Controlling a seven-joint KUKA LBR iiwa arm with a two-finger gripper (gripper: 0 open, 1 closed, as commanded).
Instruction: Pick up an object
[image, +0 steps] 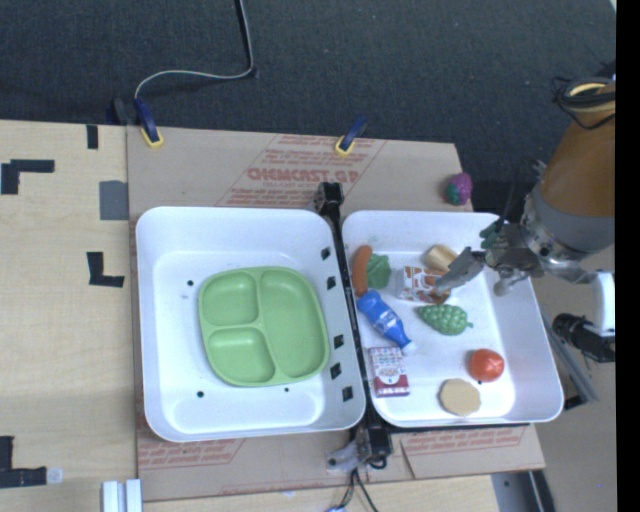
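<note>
Gripper comes in from the right edge of the right bin, tips down over a small clear packet near the bin's middle-back. Finger spread: cannot tell, the tips blur into the packet, and nothing visibly sits between them, so not calling it a grasp.

Right bin holds the candidates: a tan bread roll toward the back edge, just beside the gripper; an orange sausage and a green leafy toy along the left wall; a blue bottle mid-left; a green bumpy vegetable just in front of the packet; a red carton near the front-left; a red tomato and a tan cookie toward the front-right corner. Left bin has a green divided plate in the middle. A purple toy sits on the cardboard behind the right bin.

Handling guess for the packet (nearest target): light, thin, crinkly film, probably slippery and lying flat, so it could slide or fold away. Best to pinch across a raised edge or the bulging middle. The bumpy vegetable looks like light hard plastic, easier to grip across its narrow width
</note>
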